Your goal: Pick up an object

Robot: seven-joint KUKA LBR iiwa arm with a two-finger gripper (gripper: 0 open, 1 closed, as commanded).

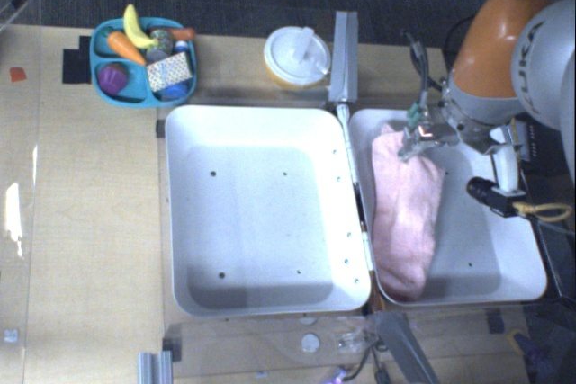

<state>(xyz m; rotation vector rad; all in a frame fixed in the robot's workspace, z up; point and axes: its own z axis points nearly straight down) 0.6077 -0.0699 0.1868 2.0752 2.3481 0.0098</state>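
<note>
A soft pale-pink folded cloth (407, 209) lies lengthwise along the left side of the right shallow white bin (504, 270), the two-finger gripper (421, 136) at its top end, grip state impossible to tell.

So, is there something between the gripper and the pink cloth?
Nothing visible does. The gripper sits right at the far end of the pink cloth in the right bin, with no other thing between them.
</note>
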